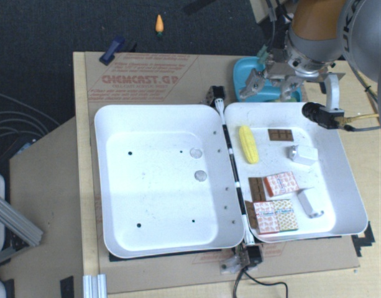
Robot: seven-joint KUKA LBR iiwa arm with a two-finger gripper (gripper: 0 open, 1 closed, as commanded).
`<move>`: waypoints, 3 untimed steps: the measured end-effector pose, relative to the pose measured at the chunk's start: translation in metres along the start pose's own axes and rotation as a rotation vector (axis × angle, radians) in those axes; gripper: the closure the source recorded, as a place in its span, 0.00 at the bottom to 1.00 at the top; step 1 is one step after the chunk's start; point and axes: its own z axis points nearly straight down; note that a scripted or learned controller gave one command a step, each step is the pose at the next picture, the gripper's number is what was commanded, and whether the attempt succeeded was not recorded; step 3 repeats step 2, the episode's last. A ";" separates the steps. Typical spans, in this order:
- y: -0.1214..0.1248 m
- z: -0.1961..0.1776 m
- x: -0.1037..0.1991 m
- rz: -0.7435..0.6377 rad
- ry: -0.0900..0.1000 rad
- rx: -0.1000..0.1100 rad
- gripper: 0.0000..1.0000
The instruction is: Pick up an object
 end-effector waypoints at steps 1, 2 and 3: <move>-0.037 0.079 0.056 0.000 0.002 0.005 0.00; 0.008 0.078 -0.009 0.002 0.000 0.001 0.00; 0.008 0.078 -0.009 0.002 0.000 0.001 0.00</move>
